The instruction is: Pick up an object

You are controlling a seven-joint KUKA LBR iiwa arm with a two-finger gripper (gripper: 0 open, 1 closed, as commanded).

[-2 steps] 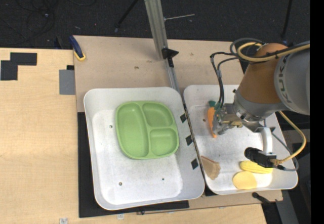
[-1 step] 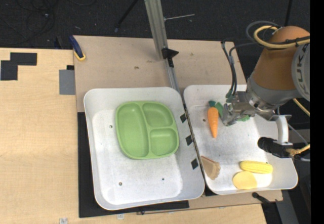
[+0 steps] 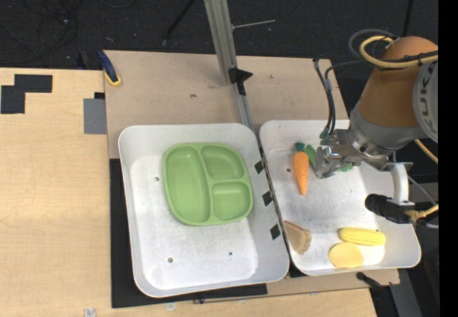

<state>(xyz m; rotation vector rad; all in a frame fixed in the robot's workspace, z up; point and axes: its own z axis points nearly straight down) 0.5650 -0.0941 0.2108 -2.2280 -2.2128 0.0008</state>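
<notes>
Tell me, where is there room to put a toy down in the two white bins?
The left bin has bare floor all along its near side, below the green divided plate. The right bin has one bare patch, between the toy carrot and the yellow corn. It is crowded near the gripper, and at the near edge by the brown wedge and yellow disc.

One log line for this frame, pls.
end effector: low in right bin, by carrot top | nothing seen held | corn, tan wedge near front | green plate in left bin

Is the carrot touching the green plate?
Apart. The camera view shows the carrot in the right bin and the green plate in the left bin.
</notes>
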